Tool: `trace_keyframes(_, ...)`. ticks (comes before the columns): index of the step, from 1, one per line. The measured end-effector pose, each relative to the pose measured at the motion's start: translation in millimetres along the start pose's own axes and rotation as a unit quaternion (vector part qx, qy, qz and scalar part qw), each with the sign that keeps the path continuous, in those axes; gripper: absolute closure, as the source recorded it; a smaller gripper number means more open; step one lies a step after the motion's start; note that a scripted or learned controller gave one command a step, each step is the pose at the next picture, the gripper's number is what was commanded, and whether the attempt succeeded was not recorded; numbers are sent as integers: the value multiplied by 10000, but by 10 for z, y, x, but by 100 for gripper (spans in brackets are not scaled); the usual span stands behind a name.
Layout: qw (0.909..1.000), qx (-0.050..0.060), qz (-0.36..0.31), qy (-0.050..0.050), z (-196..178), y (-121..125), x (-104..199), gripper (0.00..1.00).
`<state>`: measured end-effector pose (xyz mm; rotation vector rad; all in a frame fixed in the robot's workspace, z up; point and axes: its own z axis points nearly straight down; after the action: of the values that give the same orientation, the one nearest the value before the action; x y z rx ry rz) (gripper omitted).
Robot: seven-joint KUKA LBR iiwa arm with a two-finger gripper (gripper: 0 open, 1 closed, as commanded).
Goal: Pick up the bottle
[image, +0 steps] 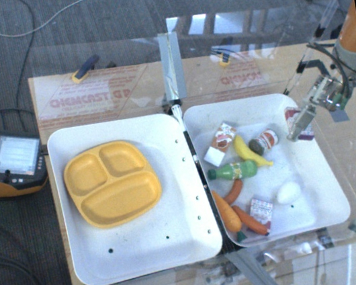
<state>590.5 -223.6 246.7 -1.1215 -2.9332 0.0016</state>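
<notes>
The bottle (235, 170) is green with a white cap and lies on its side in the middle of the right bin (321, 178), cap pointing left. A yellow banana (248, 151) touches its upper right end and an orange carrot (235, 190) lies just below it. My gripper (301, 127) hangs over the bin's upper right rim, well to the right of the bottle and apart from it. A small red and white thing (291, 113) sits right beside the gripper.
A brown-lidded can (265, 141), a small carton (222, 137), a white cube (214, 157), a white egg (287, 192), a red-and-white packet (261, 209) and more carrots (227, 215) share the right bin. The left bin (101, 247) holds a yellow divided tray (111, 181).
</notes>
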Motion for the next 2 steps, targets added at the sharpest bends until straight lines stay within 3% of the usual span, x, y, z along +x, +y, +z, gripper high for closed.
trace_keyframes(1,9997,-7,-249,18,561,22,1188,0)
trace_keyframes(2,9843,-36,-1762,-58,1443,187,1371,0)
